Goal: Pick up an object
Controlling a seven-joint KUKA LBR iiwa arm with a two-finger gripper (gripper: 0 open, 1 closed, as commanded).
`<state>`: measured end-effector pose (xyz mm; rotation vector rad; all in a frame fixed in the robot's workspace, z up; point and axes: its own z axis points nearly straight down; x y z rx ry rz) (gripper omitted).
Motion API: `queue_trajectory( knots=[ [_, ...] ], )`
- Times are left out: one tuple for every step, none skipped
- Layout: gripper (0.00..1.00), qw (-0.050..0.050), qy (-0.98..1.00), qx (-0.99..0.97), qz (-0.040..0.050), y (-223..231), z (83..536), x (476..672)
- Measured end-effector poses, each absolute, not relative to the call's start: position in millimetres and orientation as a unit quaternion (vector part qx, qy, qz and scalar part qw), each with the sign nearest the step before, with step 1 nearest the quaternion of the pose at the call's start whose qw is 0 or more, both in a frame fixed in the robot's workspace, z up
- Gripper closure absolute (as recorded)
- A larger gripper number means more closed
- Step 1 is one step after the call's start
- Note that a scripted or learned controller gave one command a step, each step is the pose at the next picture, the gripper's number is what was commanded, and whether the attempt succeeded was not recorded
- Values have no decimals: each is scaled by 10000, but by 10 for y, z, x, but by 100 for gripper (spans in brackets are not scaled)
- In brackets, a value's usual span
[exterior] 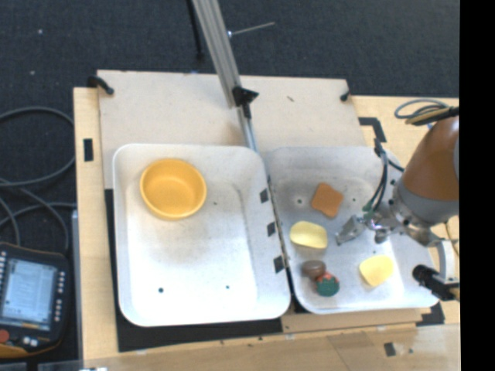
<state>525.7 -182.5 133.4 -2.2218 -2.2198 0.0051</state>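
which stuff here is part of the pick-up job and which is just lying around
Part of the job:
gripper
orange block
pale yellow piece
yellow piece
brown lump
green and red piece
right bin

Lying about:
yellow bowl
left bin

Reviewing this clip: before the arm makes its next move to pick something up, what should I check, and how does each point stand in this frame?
1. Gripper over the right bin: ok.
2. Nothing between its fingers yet: ok, no object seen there.
3. Fingers open wide enough: cannot tell, too small and blurred.
4. Nearest target free of neighbours: ok, the pale yellow piece lies apart from the orange block.
5. Cluttered spot avoided: not ok if aiming low, the brown piece touches the green and red one.
6. Yellow bowl in the left bin out of the arm's way: ok.
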Motion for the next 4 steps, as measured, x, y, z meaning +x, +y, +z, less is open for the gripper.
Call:
queue_trajectory(
  knots=[
    [100,-20,-7060,-7082,-14,-1829,1470,5280],
    [100,-40,-7084,-7058,-21,-1802,2108,5322],
    [100,-38,-7086,-7056,-20,-1813,2632,5342],
    [100,-14,-7102,-7040,-18,-1265,2709,5378]
  ],
)
